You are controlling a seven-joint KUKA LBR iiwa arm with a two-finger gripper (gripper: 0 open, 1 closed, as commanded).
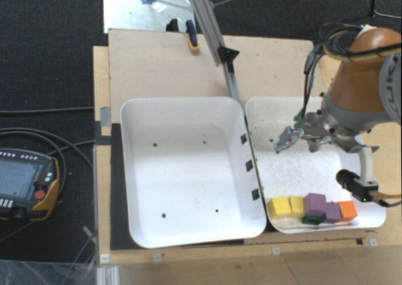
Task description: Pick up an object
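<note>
Several small blocks lie in a row along the front wall of the right bin (270, 111): two yellow blocks (279, 207), a large purple block (315, 202), a dark green piece (313, 218), a smaller purple block (332, 212) and an orange block (347, 209). My gripper (296, 142) hangs over the middle of the right bin, well behind the blocks and a little left of the purple ones. Its two fingers stand apart, open, with nothing between them. The grey and orange wrist covers the bin's back right part.
The left bin (135, 152) sits beside the right one, their walls meeting at the centre. A slanted metal rod (210, 23) crosses the bench behind the bins. A black fitting on the arm (353, 184) hangs above the orange block.
</note>
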